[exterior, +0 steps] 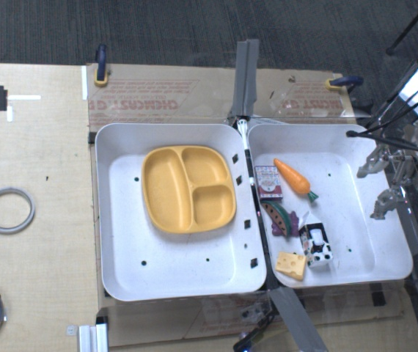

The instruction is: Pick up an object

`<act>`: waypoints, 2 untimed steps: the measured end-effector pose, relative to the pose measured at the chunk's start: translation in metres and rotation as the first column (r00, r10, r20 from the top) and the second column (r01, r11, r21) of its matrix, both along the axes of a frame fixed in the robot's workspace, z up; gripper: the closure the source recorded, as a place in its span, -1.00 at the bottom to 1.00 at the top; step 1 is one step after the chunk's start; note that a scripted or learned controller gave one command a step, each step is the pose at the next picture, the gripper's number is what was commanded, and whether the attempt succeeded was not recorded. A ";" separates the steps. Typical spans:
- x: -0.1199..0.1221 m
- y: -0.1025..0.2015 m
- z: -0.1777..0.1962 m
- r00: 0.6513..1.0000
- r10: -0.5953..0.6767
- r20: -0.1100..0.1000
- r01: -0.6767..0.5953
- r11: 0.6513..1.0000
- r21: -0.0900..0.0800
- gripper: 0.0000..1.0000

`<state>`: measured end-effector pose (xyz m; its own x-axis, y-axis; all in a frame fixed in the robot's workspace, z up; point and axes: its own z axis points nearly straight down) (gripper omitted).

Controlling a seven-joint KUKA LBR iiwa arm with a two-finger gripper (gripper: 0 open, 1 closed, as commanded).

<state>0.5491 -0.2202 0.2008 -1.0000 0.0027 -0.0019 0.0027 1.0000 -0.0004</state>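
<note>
At the right bin's edge, the gripper is blurred.

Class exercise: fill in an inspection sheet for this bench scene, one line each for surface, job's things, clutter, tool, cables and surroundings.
Surface: pale wooden bench bearing two shallow white bins, left bin and right bin.
Job's things: in the right bin, an orange toy carrot, a small pink printed box, a purple and green toy, a black and white toy, a yellow cheese wedge.
Clutter: yellow divided plastic plate in the left bin; grey tape ring on the bench.
Tool: metal two-finger tool over the right bin's right edge, holding nothing.
Cables: black cables at right.
Surroundings: dark carpet.
</note>
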 end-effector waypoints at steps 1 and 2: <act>0.087 -0.001 -0.077 0.915 -0.402 0.002 0.402 0.915 0.000 -1.00; 0.080 0.057 -0.108 0.727 -0.687 0.000 0.687 0.727 0.000 -1.00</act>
